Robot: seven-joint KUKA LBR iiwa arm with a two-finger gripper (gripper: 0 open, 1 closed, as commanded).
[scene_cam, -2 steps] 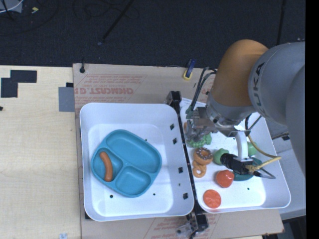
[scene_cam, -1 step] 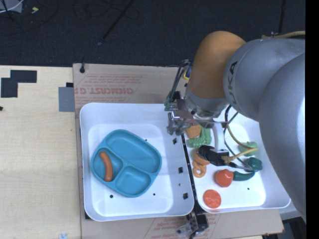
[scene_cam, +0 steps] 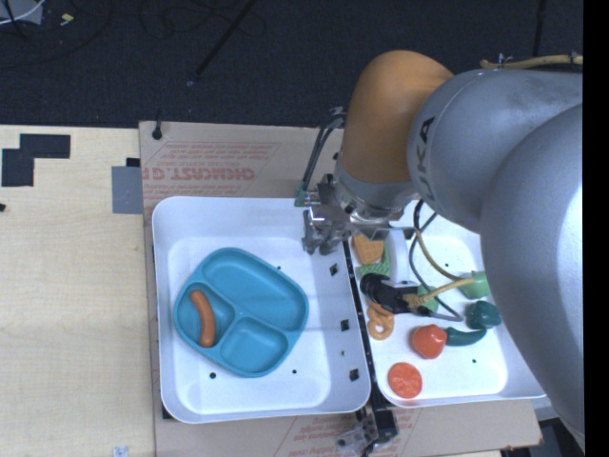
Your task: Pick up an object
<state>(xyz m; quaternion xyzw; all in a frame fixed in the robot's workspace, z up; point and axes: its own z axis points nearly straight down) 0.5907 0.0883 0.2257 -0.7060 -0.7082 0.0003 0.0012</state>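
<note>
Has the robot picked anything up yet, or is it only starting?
Only starting, it seems. The tool sits over the divider between the two bins, with nothing seen in it. The toy sausage lies in the blue divided plate, and the red tomato rests in the right bin. The pick itself remains.

Grey arm point(scene_cam: 504, 179) from right, hand point(scene_cam: 328, 227) hanging low.
</note>
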